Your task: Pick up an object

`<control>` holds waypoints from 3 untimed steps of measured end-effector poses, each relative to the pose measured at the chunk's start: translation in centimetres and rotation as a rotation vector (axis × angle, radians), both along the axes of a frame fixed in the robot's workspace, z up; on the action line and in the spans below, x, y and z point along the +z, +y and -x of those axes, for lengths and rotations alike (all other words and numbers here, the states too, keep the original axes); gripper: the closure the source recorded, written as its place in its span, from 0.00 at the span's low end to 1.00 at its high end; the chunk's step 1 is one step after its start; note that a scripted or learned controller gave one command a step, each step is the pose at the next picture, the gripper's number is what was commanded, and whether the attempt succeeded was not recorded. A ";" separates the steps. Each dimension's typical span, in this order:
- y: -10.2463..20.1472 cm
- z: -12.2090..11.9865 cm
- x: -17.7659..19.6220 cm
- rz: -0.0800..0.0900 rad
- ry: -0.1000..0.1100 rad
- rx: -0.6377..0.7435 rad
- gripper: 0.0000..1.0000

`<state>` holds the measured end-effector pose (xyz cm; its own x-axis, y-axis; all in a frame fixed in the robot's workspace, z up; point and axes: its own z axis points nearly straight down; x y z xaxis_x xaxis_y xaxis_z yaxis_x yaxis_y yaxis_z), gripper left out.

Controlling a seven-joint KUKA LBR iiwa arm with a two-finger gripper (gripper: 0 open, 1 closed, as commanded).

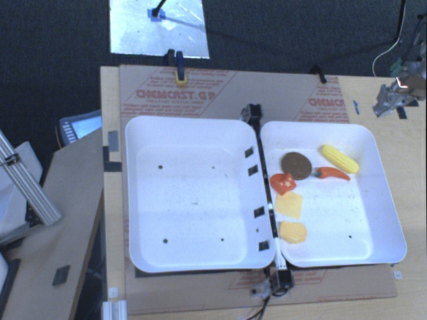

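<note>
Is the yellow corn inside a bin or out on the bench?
Inside. The corn lies in the right bin, near its far corner.

Even, bright overhead light; white bins [193, 129] slightly glary, soft focus.

The board [220, 92] under the bins reads "CHEMCAST GP", printed mirrored.

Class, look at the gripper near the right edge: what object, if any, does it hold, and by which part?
Nothing. The gripper hangs beyond the right bin, with no object between its fingers; the toy foods, such as the corn cob, lie in that bin.
</note>
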<state>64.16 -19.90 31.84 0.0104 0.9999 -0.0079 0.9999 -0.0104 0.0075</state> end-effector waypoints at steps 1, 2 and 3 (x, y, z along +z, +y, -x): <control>1.2 -2.9 4.1 -0.005 -0.001 0.015 1.00; 5.1 -2.8 11.5 -0.006 -0.004 0.019 1.00; 9.1 -2.7 19.1 -0.007 -0.004 0.019 1.00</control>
